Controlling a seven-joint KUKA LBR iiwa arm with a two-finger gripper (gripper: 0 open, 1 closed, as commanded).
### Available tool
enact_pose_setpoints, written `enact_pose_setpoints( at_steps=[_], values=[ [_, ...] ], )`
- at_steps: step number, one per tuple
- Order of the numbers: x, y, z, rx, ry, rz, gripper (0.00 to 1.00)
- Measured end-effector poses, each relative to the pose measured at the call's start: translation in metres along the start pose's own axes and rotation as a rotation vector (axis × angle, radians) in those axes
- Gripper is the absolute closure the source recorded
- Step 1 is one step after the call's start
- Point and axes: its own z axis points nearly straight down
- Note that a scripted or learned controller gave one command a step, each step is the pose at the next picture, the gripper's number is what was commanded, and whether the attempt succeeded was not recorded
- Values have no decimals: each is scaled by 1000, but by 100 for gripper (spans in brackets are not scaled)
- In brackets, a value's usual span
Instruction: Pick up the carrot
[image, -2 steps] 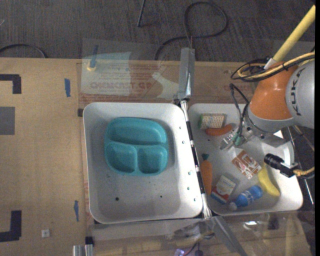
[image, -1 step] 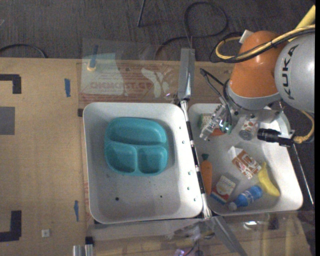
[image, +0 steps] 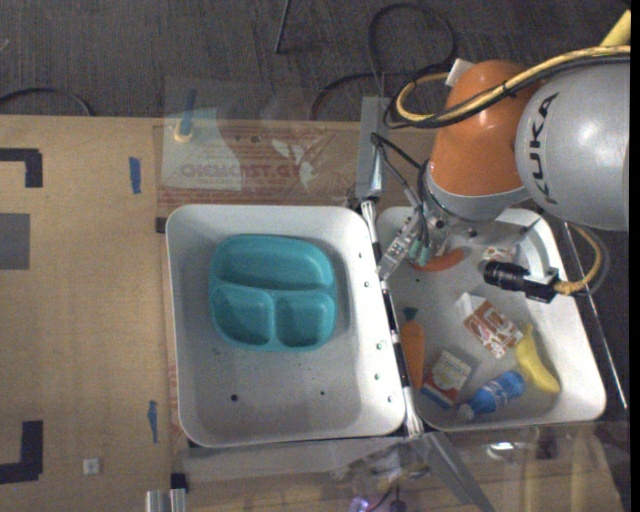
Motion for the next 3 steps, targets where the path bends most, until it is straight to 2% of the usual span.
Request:
enact_pose_setpoints(
  at_steps=[1,2,3],
  values=[
    [38,-35,0,4,4,131,100],
    [79,-84,-8,7,5,425,100],
    [132,-42,1,5,5,27,100]
  ],
)
